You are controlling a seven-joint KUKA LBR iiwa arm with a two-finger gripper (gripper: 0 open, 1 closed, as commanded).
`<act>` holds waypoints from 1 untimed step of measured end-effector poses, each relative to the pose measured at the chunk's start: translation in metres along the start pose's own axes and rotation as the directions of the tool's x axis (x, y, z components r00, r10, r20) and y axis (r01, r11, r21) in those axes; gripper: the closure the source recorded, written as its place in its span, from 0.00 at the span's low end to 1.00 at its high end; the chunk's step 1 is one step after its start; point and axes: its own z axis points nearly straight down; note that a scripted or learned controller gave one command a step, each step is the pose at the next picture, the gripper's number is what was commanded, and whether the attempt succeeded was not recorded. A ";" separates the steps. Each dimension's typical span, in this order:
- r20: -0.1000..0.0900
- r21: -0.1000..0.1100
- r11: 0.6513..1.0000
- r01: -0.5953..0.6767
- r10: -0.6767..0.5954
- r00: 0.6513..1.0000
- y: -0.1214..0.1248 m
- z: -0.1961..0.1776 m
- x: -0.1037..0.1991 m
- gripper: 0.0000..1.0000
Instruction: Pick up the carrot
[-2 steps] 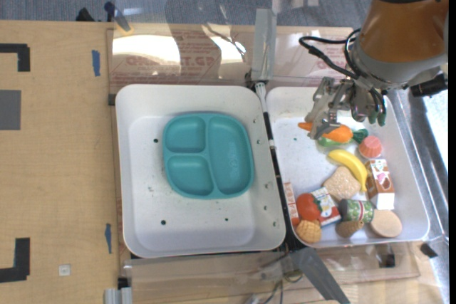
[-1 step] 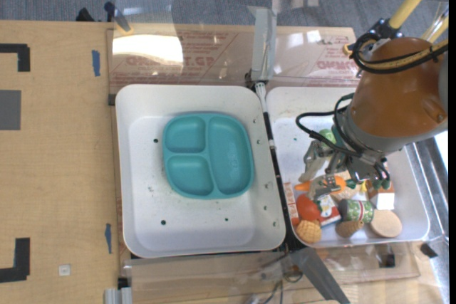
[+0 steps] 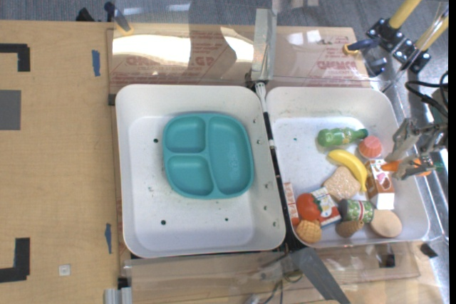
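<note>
The toy foods (image 3: 340,204) lie heaped against the right bin's (image 3: 303,114) near wall. The carrot (image 3: 417,167), I judge, is the orange sliver at that bin's right wall, beside the heap. My tool (image 3: 412,150) hangs low over it, on the arm reaching in from the right. Whether the tool is spread or pressed together, I cannot tell.

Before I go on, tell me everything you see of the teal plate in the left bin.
The teal plate is a rectangular tray with rounded corners, apparently smooth moulded plastic. Raised ridges divide it into three compartments: two smaller ones on its left side, one above the other, and one long one on its right. It lies flat, right side up and slightly rotated, near the middle of the left bin, resting on the white floor, apart from the walls.
</note>
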 end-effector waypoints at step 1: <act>-0.014 -0.013 0.999 0.044 -0.044 0.999 0.041 0.068 -0.031 1.00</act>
